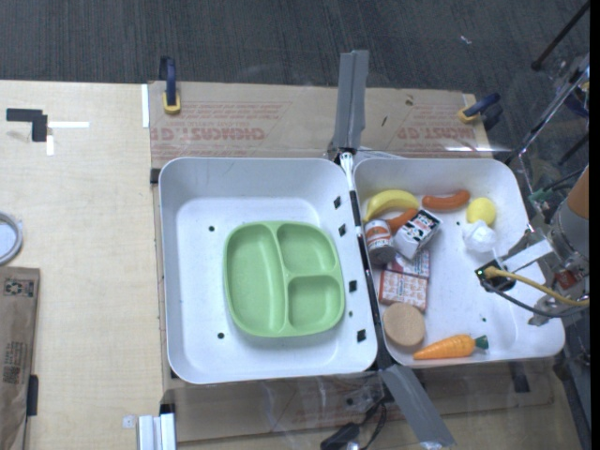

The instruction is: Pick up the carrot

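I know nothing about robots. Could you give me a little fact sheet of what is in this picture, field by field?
left bin: holds a green divided plate
right bin: banana, sausage, lemon, can, small carton, flat packet, round tan disc, carrot
carrot position: lying flat at the right bin's near edge, beside the tan disc, green end toward the arm's side
arm: at the right bin's right side, apart from the carrot
task status: carrot not yet picked up
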